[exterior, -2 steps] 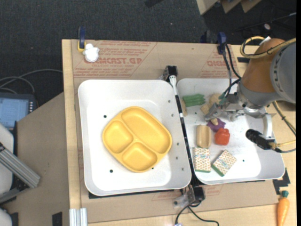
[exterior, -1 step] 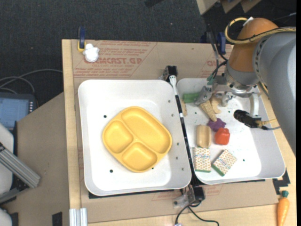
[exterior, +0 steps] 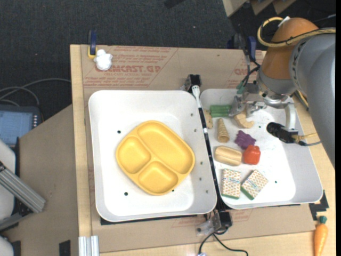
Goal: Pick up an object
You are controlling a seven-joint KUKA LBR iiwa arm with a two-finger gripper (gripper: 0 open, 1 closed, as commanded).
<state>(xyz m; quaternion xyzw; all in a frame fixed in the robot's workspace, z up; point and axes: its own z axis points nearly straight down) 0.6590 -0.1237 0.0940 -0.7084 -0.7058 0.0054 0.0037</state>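
One arm low over right bin; gripper beside green block, block's long axis pointing at jaws; jaw opening unclear.

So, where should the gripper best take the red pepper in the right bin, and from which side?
Probably across the middle of the red pepper, coming straight down from above. It is small and rounded, so its widest part gives the fingers most to close on. The purple grapes sit very close on its upper left, so the fingers would best go on its lower-left and upper-right sides.
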